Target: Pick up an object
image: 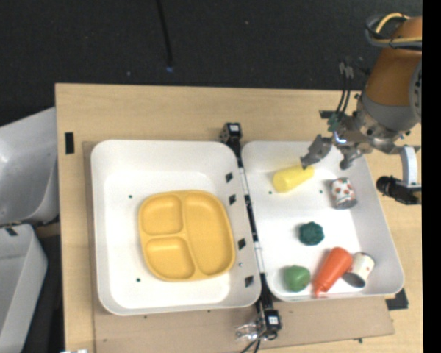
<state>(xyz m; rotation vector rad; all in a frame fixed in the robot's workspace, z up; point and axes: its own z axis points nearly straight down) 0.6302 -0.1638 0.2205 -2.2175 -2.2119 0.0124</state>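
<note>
Nearest the camera, along the right bin's (367, 197) front edge: green object (296, 276), orange carrot-shaped object (331, 269), small white cup (361, 267). Farther back: dark green lump (311, 232), patterned cup (342, 192), yellow object (292, 178). Gripper (331, 151) above the bin's rear, fingers (314, 151) spread apart, grasping nothing; one fingertip just beside the yellow object, contact uncertain. Yellow divided plate (185, 235) in left bin (117, 197) on tabletop (132, 109).

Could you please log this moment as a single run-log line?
task: pick up an object | hand: open, above right bin, beside yellow piece | held: nothing
</note>
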